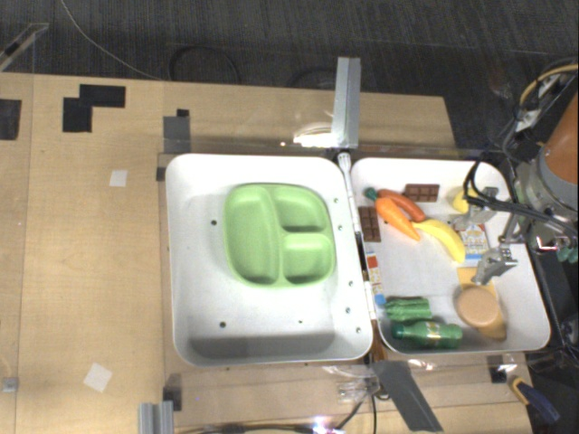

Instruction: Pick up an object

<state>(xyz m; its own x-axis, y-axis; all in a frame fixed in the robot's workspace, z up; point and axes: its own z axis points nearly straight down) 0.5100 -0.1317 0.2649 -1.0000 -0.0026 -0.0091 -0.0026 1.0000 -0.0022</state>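
Note:
The right bin [536, 337] holds an orange carrot [398, 212], a yellow banana [443, 239], two brown chocolate bars [421, 191] [368, 223], a green bottle [427, 334] lying on its side, a second green item [407, 308] and a round tan block [479, 309]. My gripper [493, 266] hangs over the right side of this bin, just above and behind the tan block and right of the banana. Nothing shows in its grasp.
The left bin [181, 242] carries a green divided plate [276, 233]. A small printed packet [472, 239] lies beside the banana under the wrist. A metal post [347, 107] rises behind the divider between the bins. The arm and its cables crowd the right edge.

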